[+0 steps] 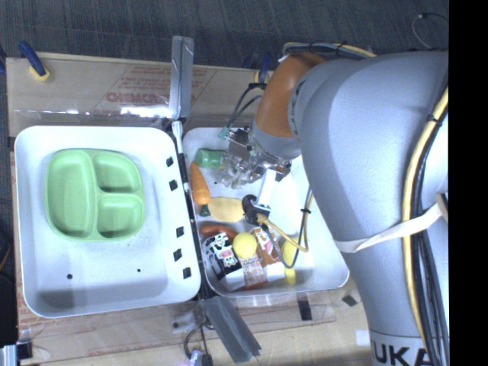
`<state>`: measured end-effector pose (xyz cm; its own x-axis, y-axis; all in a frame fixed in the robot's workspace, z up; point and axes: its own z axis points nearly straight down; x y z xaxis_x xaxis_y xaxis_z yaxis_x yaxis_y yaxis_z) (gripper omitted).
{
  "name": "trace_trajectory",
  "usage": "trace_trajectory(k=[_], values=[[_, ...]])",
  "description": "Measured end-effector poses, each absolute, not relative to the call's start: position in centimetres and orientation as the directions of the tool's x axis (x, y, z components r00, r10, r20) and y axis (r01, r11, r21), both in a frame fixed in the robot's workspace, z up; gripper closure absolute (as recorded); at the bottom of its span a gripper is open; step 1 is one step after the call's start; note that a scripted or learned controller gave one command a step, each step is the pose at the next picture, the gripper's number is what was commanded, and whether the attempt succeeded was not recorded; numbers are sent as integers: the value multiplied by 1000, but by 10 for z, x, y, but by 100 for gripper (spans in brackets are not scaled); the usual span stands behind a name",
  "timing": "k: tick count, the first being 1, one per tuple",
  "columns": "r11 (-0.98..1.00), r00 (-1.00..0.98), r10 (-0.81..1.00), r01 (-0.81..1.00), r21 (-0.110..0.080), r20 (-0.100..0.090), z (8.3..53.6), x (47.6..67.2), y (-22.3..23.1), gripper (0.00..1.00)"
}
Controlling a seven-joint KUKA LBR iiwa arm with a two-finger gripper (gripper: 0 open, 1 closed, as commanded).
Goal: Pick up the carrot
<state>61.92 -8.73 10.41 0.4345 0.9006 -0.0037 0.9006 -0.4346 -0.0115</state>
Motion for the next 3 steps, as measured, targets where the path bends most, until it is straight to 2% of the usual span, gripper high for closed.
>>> trace_trajectory(k=[1, 2, 3], values=[[-434, 434, 901, 901, -12, -4, 104, 619, -87, 0], [-725, 725, 688, 688, -9, -4, 89, 594, -96, 0], [-720, 720, 694, 693, -14, -6, 97, 594, -95, 100]])
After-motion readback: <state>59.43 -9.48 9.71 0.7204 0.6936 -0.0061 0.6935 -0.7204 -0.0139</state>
